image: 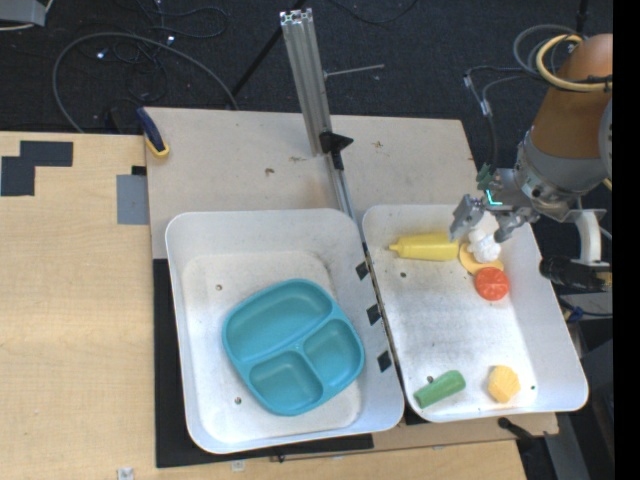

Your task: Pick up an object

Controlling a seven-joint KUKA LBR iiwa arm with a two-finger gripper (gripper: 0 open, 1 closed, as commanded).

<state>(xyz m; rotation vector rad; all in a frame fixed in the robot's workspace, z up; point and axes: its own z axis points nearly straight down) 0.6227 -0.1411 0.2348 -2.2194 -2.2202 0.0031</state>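
My gripper (487,222) hangs over the far right corner of the right bin (450,313), open, with its fingers spread. A small white object (485,244) lies just below and between the fingertips; whether they touch it is unclear. A yellow squeeze bottle (422,247) lies on its side just left of it, and a red tomato-like ball (491,284) sits just in front. A green pickle-shaped piece (439,388) and a small yellow-orange fruit (503,382) rest near the bin's front edge.
A blue divided plate (292,345) lies in the left bin (190,268). An aluminium post (308,78) rises behind the gap between the bins. The middle of the right bin is bare floor.
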